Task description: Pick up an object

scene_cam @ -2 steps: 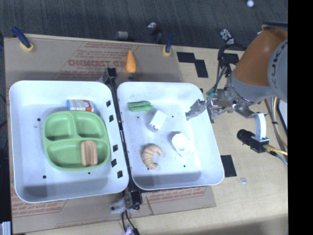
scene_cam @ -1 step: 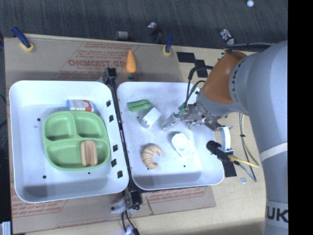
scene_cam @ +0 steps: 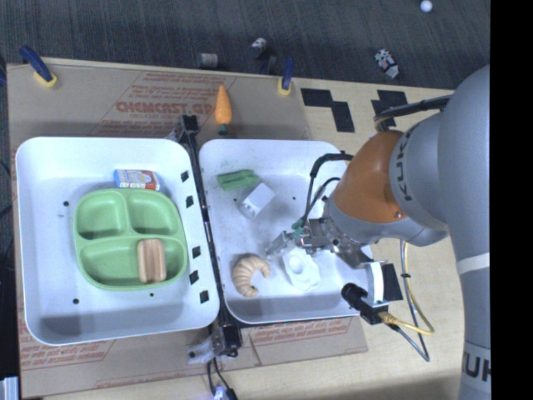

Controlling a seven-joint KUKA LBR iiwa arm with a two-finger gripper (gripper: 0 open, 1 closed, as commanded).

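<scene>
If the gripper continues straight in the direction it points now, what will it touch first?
Probably the white object lying just below the gripper in the right bin; depth is unclear, so it may meet the bin floor beside it, short of the croissant.

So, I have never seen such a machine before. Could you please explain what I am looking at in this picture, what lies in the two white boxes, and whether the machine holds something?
The picture comes from one camera fixed above a bench, looking down at a slant. The big grey shape with an orange band is a robot arm reaching in from the right. At its end is its tool, low over the right bin. I cannot tell if the tool grips anything.

The left bin holds a green divided plate with a hot dog toy in one compartment, and a small box behind the plate.

The right bin holds a green item, a white block, a croissant toy and a white object just below the tool. An orange carrot toy lies outside, behind the bins.
</scene>
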